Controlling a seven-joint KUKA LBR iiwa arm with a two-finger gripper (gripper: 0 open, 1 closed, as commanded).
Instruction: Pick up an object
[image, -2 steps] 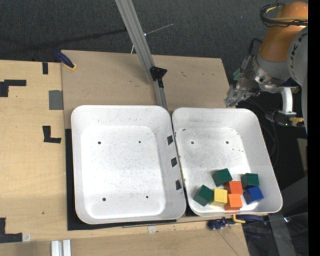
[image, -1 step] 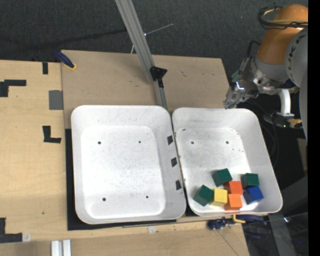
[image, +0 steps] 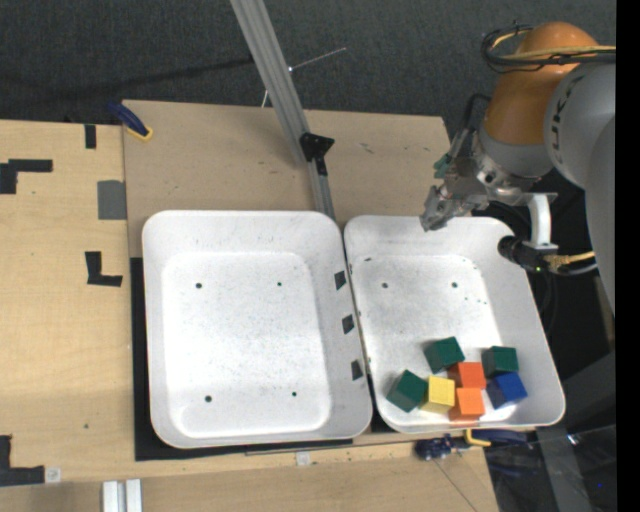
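— Looking at the two-finger pincer (image: 437, 215) on your grey arm with the orange band (image: 540, 100), where does it hang relative to the blocks?

— It hangs over the far rim of the right-hand shallow white bin (image: 520, 290). Your targets, a huddle of small coloured cubes, sit at the opposite, near end of that same bin: two dark green cubes (image: 443, 353) (image: 407, 389), a yellow cube (image: 441, 391), two orange cubes (image: 470, 375) (image: 469, 402), another green one (image: 500, 359) and a blue cube (image: 507, 388). So they are well apart from the pincer.

— And the pincer's fingers?

— You cannot tell from this slant whether they are spread or pressed together; nothing is seen between them.

— Which block is nearest?

— The upper dark green cube, I'd judge. The blocks touch one another, so you may nudge neighbours. The left-hand white bin (image: 160, 300) on the desk (image: 60, 200) plays no part.
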